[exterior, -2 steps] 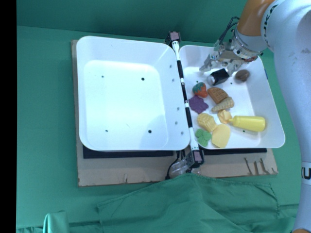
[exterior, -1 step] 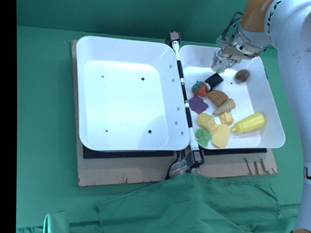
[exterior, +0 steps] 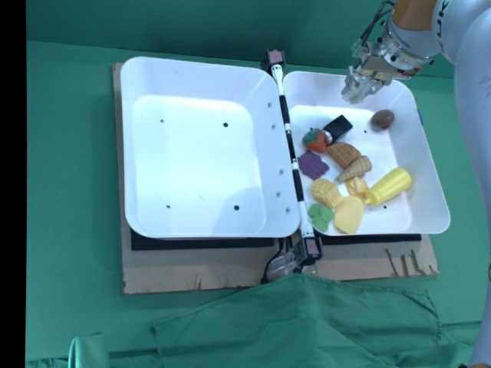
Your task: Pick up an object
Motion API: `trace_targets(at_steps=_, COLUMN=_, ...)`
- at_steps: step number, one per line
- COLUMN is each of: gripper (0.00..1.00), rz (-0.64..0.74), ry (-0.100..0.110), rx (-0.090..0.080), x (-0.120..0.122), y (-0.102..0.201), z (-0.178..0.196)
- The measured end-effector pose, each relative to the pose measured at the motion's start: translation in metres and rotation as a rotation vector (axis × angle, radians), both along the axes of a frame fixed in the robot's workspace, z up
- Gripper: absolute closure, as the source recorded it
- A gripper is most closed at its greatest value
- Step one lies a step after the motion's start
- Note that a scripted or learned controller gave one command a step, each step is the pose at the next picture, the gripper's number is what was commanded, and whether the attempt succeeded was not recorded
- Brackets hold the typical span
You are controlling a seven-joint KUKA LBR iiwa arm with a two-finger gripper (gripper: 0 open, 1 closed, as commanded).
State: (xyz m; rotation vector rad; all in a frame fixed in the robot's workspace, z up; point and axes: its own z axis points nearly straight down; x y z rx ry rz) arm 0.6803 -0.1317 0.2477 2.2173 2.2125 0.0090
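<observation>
The gripper hangs over the far rim of the right bin; whether it is spread or pressed together cannot be told, and nothing shows in it. The toys lie nearer the camera: a brown ball just beside it, a black block, a strawberry, a waffle and a yellow bottle. The bin's right side has bare floor. The left bin adjoins it on the bench.
</observation>
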Motion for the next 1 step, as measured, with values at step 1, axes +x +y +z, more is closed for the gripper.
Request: trace_targets(at_steps=1, gripper=1.0, rz=0.0, ry=-0.003, rx=-0.001, x=-0.0042, y=0.0001, z=0.067)
